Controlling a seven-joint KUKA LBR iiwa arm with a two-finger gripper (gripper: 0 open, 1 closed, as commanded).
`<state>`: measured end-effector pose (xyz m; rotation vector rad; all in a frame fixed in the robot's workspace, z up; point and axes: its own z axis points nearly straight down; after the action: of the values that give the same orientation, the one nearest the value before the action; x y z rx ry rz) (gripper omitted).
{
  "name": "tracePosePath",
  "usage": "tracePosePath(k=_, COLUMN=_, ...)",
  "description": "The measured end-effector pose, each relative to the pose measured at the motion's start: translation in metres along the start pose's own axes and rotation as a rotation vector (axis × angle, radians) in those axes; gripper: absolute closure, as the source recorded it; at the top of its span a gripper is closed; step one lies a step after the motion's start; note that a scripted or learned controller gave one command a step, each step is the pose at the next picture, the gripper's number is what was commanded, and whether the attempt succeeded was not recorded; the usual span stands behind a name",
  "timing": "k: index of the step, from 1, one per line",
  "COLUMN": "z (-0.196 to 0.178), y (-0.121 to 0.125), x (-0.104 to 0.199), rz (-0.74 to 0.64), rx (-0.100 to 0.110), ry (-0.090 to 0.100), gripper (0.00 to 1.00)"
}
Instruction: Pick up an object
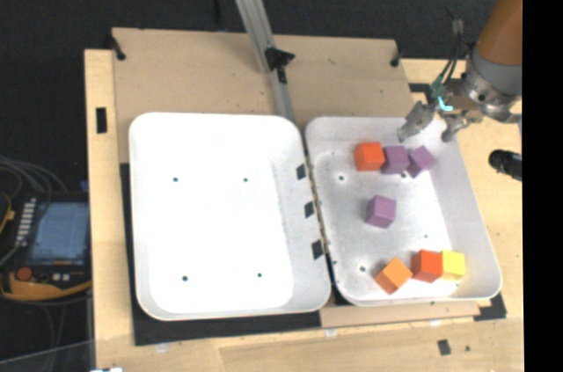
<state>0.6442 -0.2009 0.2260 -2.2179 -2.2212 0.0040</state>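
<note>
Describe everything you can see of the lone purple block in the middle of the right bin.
The purple block is a small cube with a matte, even lilac surface, a lighter top face and darker sides. It sits flat on the floor of the right bin, turned slightly askew to the bin's walls. It stands by itself near the bin's middle, touching no other block: an orange and two purple blocks lie farther back, and an orange, a red and a yellow one nearer the front. The claw is apart from it, up at the far rim.

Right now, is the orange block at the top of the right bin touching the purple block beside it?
Touching: the camera view shows the orange block pressed against the purple block, no gap between them.
</note>
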Motion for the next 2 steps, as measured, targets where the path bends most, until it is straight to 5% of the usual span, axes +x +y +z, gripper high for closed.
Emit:
tracePosePath(k=1, z=-0.003, y=0.001, x=0.0, rz=-0.004, rx=-0.004, ry=-0.003, gripper=0.0)
tracePosePath(k=2, z=0.053, y=-0.009, x=0.0, rz=0.002, rx=0.0, ry=-0.001, gripper=0.0)
